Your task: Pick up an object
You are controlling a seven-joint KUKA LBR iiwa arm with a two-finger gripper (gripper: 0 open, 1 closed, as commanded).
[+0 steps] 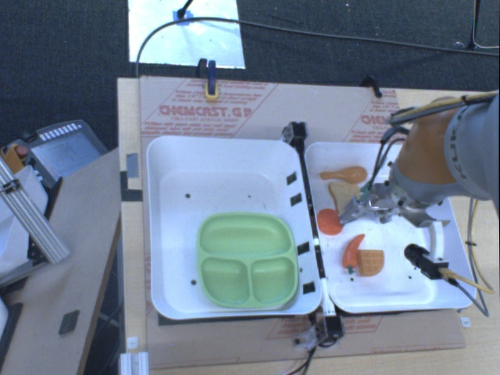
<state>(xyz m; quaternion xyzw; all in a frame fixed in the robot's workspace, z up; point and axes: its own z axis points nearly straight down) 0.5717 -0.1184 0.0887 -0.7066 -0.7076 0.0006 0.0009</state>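
We cannot tell how our pincer [361,207] stands, low in the right bin [391,291] near its left wall among crowded food pieces [344,196], where we judge it may nudge them aside and close on nothing.

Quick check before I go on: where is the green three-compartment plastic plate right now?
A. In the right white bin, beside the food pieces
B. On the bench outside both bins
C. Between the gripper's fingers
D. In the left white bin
D: the green three-compartment plastic plate lies flat in the left white bin, across the divider from the arm.
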